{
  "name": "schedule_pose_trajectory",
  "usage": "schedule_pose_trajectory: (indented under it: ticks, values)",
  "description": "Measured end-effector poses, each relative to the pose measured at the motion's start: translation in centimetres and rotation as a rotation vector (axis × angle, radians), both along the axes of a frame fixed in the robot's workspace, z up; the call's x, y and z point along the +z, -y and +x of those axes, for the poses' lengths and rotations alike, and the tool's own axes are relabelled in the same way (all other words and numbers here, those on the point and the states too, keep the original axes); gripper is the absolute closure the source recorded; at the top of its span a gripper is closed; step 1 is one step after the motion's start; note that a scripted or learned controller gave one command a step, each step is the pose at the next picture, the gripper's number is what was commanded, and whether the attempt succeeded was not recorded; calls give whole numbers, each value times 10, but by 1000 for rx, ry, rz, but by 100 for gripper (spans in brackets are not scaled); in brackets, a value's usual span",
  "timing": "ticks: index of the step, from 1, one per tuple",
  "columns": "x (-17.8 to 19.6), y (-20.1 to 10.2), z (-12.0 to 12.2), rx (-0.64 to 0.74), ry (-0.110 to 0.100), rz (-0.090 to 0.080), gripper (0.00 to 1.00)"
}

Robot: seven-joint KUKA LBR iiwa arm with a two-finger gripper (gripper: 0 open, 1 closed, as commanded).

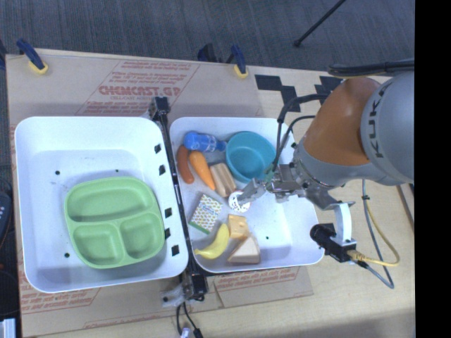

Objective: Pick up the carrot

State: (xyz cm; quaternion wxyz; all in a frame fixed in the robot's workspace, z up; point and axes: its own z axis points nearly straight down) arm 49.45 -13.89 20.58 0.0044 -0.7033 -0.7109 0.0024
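— Carrot (202, 170) first: where is it lying?

— In the right bin (299, 248), near that bin's left wall, slanting from upper left to lower right. A red-orange sausage-like piece (184, 165) lies just beside it on the left, a tan bread-like stick (223, 179) on the right, and a blue bottle (201, 142) sits above its top end.

— And the arm?

— The arm (352, 136) reaches in from the right, with the gripper (248, 194) low over the middle of the same bin, below the blue bowl (249, 155). Its tip is beside a small white perforated piece (240, 202), well to the right of the carrot, with the bread stick between them.

— Is anything between the fingers?

— Nothing that can be made out. From this slant one cannot tell whether the fingers are spread or pressed together.

— So how far along is the job?

— Judging by how things lie, hardly begun: the carrot rests untouched on the bin floor. What is left is the whole pick: shifting left over the carrot, descending, closing, lifting. The crowding neighbours look likely to make a clean grasp awkward.

— And the other bin?

— The left bin (42, 139) carries a green divided plate (116, 220), apart from all this.
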Motion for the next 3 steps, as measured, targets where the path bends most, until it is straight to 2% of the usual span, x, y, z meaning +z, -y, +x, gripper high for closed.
schedule_pose_trajectory:
  ticks: [1, 2, 3]
  values:
    - [-107, -35, 57, -32, -11, 0, 0]
    - [-93, -33, 59, -24, -9, -3, 100]
    - [-13, -93, -3, -131, 0, -2, 100]
